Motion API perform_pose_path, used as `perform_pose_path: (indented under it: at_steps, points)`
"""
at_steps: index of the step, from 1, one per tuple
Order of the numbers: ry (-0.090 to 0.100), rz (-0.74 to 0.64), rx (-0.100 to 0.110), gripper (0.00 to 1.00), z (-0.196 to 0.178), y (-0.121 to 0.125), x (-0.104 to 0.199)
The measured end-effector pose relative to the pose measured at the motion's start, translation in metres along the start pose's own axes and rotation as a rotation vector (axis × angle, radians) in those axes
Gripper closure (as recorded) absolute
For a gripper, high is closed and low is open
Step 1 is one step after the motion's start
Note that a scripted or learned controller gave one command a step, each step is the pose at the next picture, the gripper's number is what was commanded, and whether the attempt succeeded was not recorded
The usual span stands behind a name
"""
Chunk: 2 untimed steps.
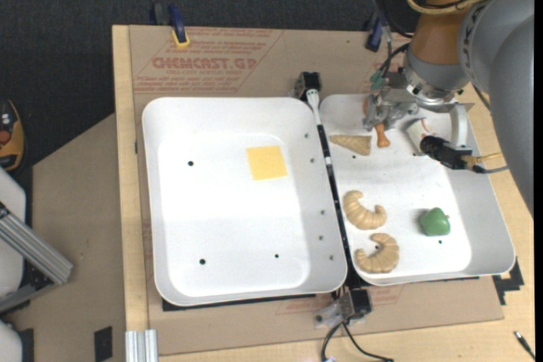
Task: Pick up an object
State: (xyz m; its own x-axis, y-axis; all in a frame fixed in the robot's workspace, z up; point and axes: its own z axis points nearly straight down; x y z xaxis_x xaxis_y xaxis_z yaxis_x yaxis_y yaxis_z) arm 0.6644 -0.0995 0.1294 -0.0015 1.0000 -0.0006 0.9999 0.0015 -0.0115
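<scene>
2 white bins (170, 182) on cardboard-topped bench (212, 55)

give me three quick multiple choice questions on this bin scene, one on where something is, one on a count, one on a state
1. Where does the yellow square lie?
A. left bin
B. right bin
C. on the cardboard

2. How many croissants lie in the right bin?
A. one
B. two
C. four

3. How does the green object stand to the croissants?
A. stacked on one
B. apart from them
C. wedged between them

Answers:
1 A: the yellow square lies flat on the left bin floor.
2 B: one croissant and another lie near the right bin divider.
3 B: the green object sits alone, bare white floor around it.
</scene>
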Motion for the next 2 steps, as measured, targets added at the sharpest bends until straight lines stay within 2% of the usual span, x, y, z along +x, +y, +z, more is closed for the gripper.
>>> perform_pose_path:
  at_steps: [1,2]
  points:
    - [0.001,-0.005,-0.017,1.0,-0.06,-0.013,0.074]
    - [0.004,-0.009,-0.016,1.0,-0.056,0.002,0.184]
